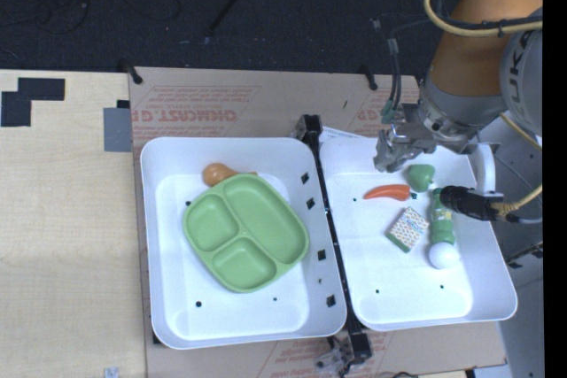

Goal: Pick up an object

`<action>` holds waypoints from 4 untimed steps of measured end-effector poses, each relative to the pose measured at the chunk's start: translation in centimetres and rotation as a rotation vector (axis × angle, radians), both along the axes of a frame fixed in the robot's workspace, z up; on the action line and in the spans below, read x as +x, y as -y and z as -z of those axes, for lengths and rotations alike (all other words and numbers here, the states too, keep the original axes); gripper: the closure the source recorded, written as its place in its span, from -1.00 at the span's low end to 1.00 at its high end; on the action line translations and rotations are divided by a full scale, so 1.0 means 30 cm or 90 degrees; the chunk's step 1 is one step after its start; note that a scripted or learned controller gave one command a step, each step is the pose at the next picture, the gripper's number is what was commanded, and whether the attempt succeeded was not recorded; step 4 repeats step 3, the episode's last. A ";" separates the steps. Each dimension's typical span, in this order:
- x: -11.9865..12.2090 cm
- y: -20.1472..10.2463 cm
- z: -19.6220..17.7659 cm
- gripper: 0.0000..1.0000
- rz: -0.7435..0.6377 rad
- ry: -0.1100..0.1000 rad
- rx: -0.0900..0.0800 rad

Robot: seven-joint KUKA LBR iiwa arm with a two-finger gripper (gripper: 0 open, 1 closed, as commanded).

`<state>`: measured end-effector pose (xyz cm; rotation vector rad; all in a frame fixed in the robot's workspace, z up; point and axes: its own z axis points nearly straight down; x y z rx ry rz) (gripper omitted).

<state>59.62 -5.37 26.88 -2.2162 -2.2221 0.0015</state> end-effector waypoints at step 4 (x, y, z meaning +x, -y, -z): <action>-0.040 -0.498 0.090 1.00 -0.001 -0.002 -0.001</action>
